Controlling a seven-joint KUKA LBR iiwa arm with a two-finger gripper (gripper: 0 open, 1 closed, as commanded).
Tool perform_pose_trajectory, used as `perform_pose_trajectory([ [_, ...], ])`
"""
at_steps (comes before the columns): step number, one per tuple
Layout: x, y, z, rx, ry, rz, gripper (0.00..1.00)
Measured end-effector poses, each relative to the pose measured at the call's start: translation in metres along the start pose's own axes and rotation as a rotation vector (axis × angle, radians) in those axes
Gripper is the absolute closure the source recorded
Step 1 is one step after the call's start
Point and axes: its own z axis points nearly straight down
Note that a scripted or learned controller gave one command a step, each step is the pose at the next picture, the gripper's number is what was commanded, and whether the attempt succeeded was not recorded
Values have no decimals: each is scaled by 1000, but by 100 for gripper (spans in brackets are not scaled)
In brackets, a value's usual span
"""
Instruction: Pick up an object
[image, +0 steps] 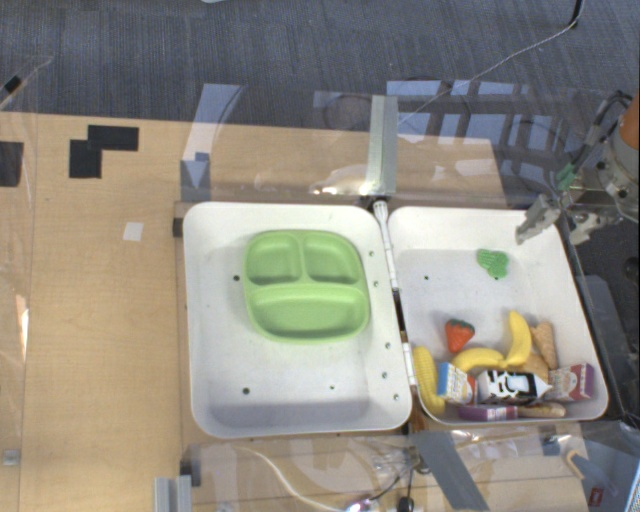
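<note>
- The bench (90, 330) is light wood and holds two white bins side by side.
- The left bin (215, 400) sits in the middle of the frame. It holds one thing: a green plate (304, 284) with three parts, lying flat near the bin's upper middle.
- The right bin (440, 250) sits at the right of the frame, touching the left bin along one long edge.
- A small green toy (492, 262) lies alone in the upper part of the right bin, well apart from the other things.
- The rest are packed close in the bin's lower right corner.
- A strawberry (459, 333) lies at the upper left of that pile.
- A curved banana (518, 337) lies just right of the strawberry, and a second banana (478, 359) lies just below the strawberry.
- A yellow corn cob (425, 372) lies against the bin's left wall.
- A black and white carton (507, 384) sits in the middle of the pile.
- A tan bread stick (544, 344) lies just right of the curved banana.
- A small red and white box (577, 381) sits at the far right of the pile.
- The jaws (545, 215) hang over the upper right corner of the right bin, near its rim. They look open a little and nothing is between them.
- The jaws are right of the green toy and well above the pile.
</note>
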Motion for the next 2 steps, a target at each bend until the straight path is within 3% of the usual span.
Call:
perform_pose_trajectory([
  [1, 23, 12, 126, 3, 1, 78, 0],
  [2, 16, -93, 191, -12, -1, -143, 0],
])
